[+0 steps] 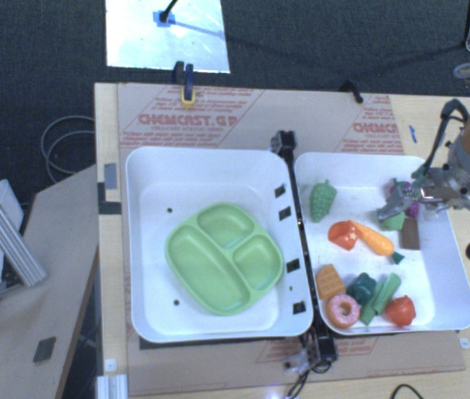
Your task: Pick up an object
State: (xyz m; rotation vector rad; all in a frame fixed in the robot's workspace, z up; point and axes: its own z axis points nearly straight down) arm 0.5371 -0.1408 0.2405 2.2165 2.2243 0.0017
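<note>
Hovering in the right bin [459, 302] above the carrot [374, 239], the claw [399, 203] clenches a small green piece [394, 221].

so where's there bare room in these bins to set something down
Left bin: bare floor borders the green divided plate, widest along the far wall and left side. Right bin: a free strip at the far wall behind the green pepper. Crowded at the near edge around the donut and tomato, and beneath the tool.

Arm reaches in low from the right, gripper [401, 202] angled leftward (wrist tilted).
</note>
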